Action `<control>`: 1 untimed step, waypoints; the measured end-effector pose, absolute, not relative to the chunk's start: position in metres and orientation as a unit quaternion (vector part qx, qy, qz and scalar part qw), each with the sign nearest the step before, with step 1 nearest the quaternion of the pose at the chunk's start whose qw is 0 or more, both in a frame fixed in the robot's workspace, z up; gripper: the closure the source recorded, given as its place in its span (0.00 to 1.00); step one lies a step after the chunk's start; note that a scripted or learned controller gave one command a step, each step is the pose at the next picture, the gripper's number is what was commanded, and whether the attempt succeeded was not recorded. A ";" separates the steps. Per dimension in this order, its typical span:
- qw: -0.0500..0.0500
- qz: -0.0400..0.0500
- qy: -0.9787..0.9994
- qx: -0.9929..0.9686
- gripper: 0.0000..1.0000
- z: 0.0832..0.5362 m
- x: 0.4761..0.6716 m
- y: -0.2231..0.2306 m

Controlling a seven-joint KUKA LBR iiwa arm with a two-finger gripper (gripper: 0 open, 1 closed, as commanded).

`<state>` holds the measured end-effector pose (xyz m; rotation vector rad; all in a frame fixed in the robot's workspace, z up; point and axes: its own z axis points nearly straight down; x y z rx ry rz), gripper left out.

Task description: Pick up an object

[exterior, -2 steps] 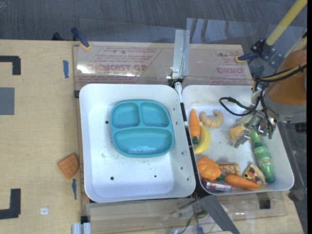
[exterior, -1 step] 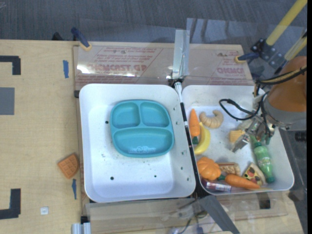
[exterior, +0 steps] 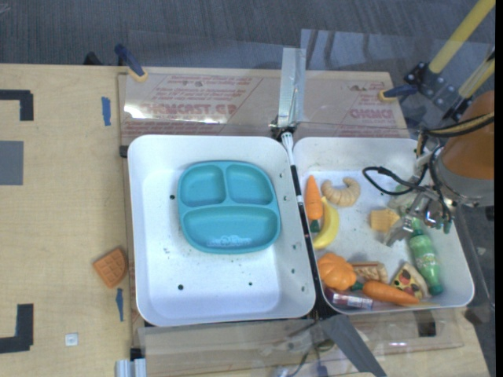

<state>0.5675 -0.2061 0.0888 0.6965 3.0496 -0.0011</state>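
Note:
The right bin (exterior: 462, 251) holds several toy foods. At its left side are an orange carrot (exterior: 313, 197), a banana (exterior: 330, 226) and a tan croissant (exterior: 343, 192). A yellow cheese block (exterior: 383, 220) lies mid-bin, and a green bottle-shaped toy (exterior: 425, 261) lies to the right. Along the front are an orange pepper (exterior: 336, 271), a second carrot (exterior: 389, 293) and a pizza slice (exterior: 409, 277). My gripper (exterior: 416, 223) hangs low over the bin, just right of the cheese block and above the green toy's top end. Nothing is visibly lifted.
The left bin (exterior: 149, 234) holds a blue divided plate (exterior: 228, 207). A small waffle toy (exterior: 110, 267) lies on the wooden bench left of the bins. Black cables (exterior: 385, 181) trail from the wrist over the right bin's back. A metal divider (exterior: 291, 93) stands behind the bins.

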 end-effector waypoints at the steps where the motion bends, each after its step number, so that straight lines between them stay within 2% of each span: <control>1: 0.012 -0.001 0.975 0.222 1.00 0.102 0.571 -0.206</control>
